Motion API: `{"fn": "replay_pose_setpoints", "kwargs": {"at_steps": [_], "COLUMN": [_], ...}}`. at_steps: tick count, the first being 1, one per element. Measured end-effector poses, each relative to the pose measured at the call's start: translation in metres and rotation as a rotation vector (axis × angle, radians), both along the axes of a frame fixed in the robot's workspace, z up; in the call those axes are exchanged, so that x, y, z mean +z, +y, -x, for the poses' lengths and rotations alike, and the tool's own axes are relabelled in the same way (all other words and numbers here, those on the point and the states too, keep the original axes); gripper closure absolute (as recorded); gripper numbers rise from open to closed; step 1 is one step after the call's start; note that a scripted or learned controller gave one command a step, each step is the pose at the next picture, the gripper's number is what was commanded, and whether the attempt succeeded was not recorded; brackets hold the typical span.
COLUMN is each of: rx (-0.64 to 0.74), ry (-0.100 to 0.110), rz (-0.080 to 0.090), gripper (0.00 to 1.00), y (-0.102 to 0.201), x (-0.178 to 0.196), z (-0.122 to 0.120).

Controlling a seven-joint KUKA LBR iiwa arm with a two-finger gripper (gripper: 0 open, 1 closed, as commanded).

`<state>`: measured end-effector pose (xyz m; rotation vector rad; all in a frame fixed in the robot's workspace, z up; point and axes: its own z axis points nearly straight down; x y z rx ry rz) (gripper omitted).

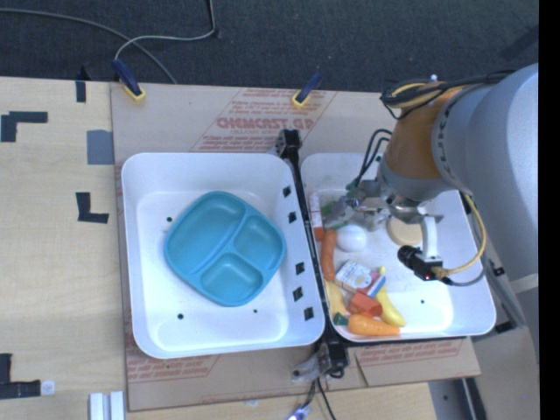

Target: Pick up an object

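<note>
The right bin (455, 318) holds a heap of small toy foods: a white egg (352, 238), an orange carrot (329, 254), a white carton (354, 276), a yellow banana (388, 308), another orange carrot (372, 325) and a red piece (362, 304). My gripper (357, 208) reaches down into the back left part of this bin, just above the egg and beside some green and white items. Its fingertips are lost among the clutter.
The left bin (144, 191) holds a blue divided plate (226, 247). A black divider with clips (302, 234) runs between the bins. The grey arm with its orange band (416, 143) and cables (437, 265) hang over the right bin's back right half.
</note>
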<state>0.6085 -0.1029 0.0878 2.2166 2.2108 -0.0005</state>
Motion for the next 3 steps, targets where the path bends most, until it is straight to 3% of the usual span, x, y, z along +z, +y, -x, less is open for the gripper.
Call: {"fn": "replay_pose_setpoints", "kwargs": {"at_steps": [2, 3], "rx": [0.003, 0.005], "ry": [0.005, 0.005], "rz": [-0.003, -0.004], "gripper": [0.0, 1.0], "y": [0.002, 0.003], "x": [-0.002, 0.008], "z": [-0.06, -0.061]}}
